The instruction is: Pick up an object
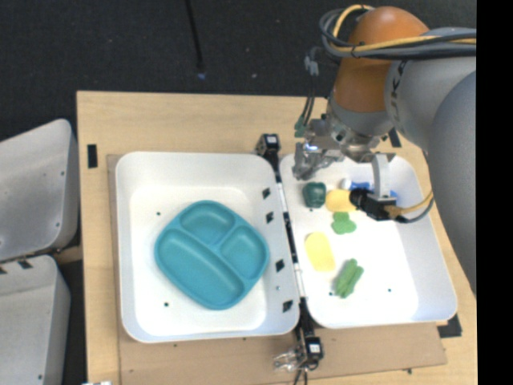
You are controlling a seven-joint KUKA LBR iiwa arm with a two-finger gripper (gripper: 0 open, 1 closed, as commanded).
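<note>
Camera view: pincer point(307, 169), opening can't be told, hovers just above dark green piece point(314, 193); yellow piece point(339, 200) touching beside it could get nudged or snagged on descent.

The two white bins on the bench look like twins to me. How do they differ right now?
The left bin holds one big blue divided plate, while the right bin holds several small pieces: a dark green one, two yellow and two light green. The gripper hangs over the right bin's far corner, not over the left bin. Both are shallow, white and sit side by side.
</note>
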